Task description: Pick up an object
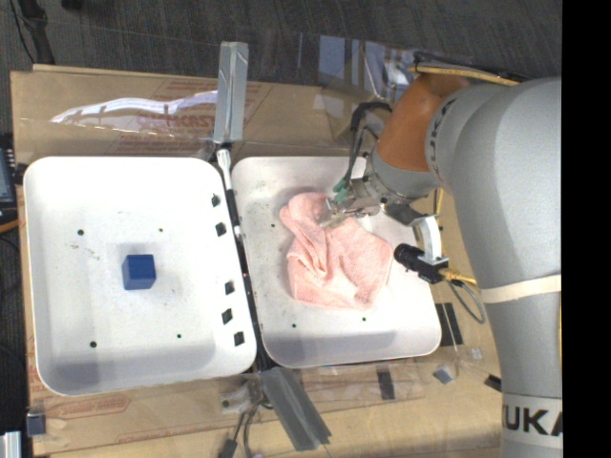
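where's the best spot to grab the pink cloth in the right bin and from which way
Probably the raised fold near the top of the pink cloth, coming straight down from above. It lies crumpled and mostly flat on the floor of the right bin, so a bunched ridge gives more to pinch than a flat edge. The gripper is at that upper end.

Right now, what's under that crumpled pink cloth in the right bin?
The crumpled pink cloth lies on the white floor of the right bin, gripper at its upper edge. Anything beneath its folds is covered.
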`<state>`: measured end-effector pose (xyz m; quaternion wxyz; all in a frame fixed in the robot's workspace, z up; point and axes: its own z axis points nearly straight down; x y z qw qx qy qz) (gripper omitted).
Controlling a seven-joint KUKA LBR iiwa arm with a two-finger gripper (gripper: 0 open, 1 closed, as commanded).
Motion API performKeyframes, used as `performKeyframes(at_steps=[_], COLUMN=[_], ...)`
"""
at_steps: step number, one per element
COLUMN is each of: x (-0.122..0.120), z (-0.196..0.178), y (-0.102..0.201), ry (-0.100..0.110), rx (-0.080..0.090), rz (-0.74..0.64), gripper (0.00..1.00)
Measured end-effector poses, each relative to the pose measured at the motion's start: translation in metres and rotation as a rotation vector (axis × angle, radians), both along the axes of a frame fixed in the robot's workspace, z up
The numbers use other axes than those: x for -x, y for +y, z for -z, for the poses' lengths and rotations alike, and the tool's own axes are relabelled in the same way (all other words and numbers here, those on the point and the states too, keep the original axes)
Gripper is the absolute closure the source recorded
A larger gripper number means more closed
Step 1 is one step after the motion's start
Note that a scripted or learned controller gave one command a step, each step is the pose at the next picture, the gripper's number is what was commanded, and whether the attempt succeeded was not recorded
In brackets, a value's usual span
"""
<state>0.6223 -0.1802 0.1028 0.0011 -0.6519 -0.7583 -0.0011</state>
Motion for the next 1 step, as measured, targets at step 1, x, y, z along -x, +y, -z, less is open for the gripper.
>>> performKeyframes(at_steps=[1], x=[0.0001], z=[0.0003], y=[0.0004], ry=[0.001], rx=[0.000], rz=[0.000], gripper=[0.00])
